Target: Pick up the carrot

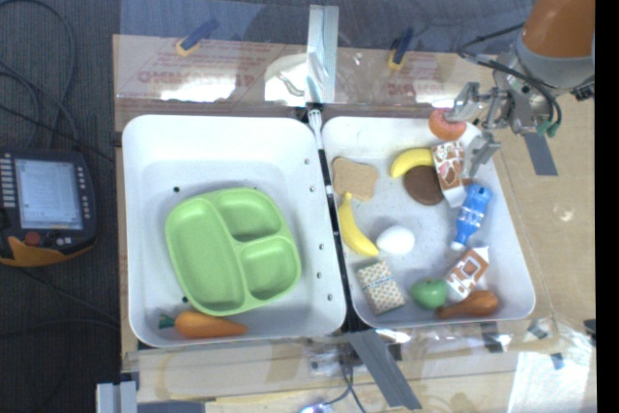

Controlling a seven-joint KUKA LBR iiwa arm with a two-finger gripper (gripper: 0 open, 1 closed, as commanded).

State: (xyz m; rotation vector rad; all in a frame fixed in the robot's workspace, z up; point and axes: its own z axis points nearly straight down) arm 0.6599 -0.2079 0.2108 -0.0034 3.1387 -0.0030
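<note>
We log the gripper [481,123] at the right bin's [513,237] upper right rim, metal fingers spread apart, nothing between them. Just left of it — a round red tomato [446,123]; just below, a small printed carton [450,171] and a blue bottle [470,216]. The carrot [207,326] lies far down-left of the gripper — smooth, orange, tapered, flat along the left bin's [145,208] near wall, beside the glossy green three-compartment plate [233,249].

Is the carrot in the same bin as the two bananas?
No, the carrot lies in the left bin beside the green plate; the bananas are in the right one.
</note>
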